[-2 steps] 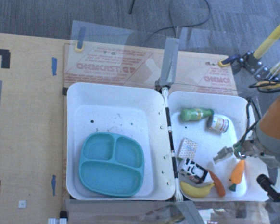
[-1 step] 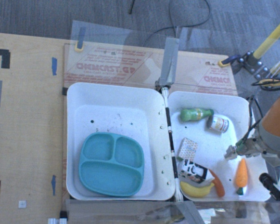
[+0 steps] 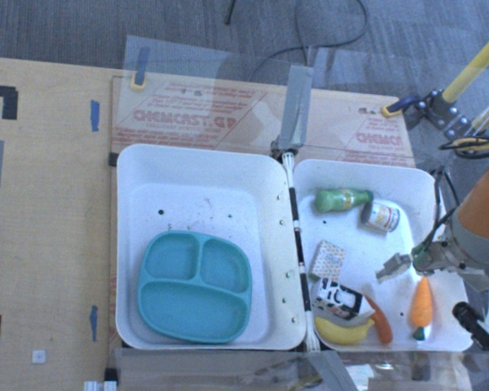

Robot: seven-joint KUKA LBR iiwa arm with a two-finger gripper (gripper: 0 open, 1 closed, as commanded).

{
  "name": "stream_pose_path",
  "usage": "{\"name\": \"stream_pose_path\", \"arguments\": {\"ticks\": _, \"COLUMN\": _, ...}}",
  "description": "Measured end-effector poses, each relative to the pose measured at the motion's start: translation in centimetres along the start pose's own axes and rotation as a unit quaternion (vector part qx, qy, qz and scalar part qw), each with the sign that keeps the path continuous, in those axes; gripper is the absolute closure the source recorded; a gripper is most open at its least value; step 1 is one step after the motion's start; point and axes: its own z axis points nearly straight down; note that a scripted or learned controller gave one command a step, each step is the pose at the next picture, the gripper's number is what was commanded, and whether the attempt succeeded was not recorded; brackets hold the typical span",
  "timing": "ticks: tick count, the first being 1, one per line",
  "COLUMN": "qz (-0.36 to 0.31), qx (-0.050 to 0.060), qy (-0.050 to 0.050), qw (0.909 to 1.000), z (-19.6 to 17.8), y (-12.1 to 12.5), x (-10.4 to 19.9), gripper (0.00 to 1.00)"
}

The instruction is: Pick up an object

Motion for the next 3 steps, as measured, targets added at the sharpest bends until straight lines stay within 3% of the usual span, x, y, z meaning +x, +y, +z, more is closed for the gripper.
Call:
{"name": "stream_pose_path", "arguments": {"ticks": 1, "qz": -0.01, "qx": 0.001, "qy": 0.001, "qw": 0.9999, "z": -2.6, "y": 5.3, "x": -3.2, "gripper": 0.0}}
{"name": "stream_pose_path", "arguments": {"ticks": 2, "qz": -0.035, "qx": -0.002, "qy": -0.001, "qw": 0.9994, "z": 2.0, "y": 4.7, "x": -0.5, "gripper": 0.0}}
{"name": "stream_pose_path", "arguments": {"ticks": 3, "qz": -0.081, "qx": 0.001, "qy": 0.0, "qw": 0.9967, "z": 1.7, "y": 11.0, "x": -4.0, "gripper": 0.0}}
